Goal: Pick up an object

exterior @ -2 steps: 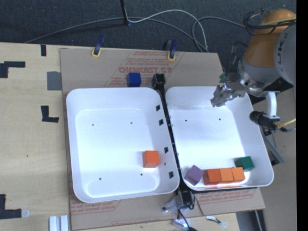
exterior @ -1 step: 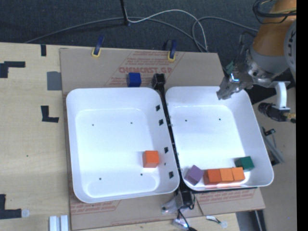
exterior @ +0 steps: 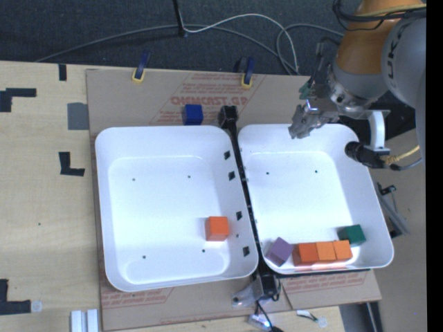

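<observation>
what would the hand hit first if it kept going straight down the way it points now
Most likely the bare floor of the right bin near its back rim; the hand points down over that corner, and no block lies under it. Depth is hard to judge from this slant.

Even, bright overhead light washed the two white bins (exterior: 111, 185) nearly featureless, with soft shadows inside their rims. The dark floor (exterior: 83, 12) toward twelve o'clock stayed dim. Slightly soft focus throughout.

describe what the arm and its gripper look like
The arm is grey with a rounded orange band above the wrist. Thin dark cables loop over the top of that band. The gripper is a small grey metal unit. A white bracket with a black cylindrical part sits beside it.
</observation>
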Robot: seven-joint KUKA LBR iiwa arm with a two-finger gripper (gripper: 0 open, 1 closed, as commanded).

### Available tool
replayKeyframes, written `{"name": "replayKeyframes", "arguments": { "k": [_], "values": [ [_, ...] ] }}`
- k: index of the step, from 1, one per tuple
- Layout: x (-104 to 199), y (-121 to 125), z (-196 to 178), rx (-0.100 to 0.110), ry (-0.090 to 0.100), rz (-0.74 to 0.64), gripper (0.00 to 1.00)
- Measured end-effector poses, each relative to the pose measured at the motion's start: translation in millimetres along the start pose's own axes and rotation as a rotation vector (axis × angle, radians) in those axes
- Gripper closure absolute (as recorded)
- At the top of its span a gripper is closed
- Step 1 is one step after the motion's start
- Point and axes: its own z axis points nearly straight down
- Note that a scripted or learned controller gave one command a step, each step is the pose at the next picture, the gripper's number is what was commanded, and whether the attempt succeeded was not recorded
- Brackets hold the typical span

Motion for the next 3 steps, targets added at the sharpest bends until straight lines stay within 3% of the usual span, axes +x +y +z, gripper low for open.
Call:
{"name": "replayKeyframes", "arguments": {
  "k": [1, 2, 3],
  "values": [
    [56, 1, 17, 0.001, 0.0, 0.001, 1.0],
    [105, 5, 11, 0.0, 0.0, 0.001, 1.0],
    [154, -4, 25, 0.001, 0.0, 0.001, 1.0]
  ]
}}
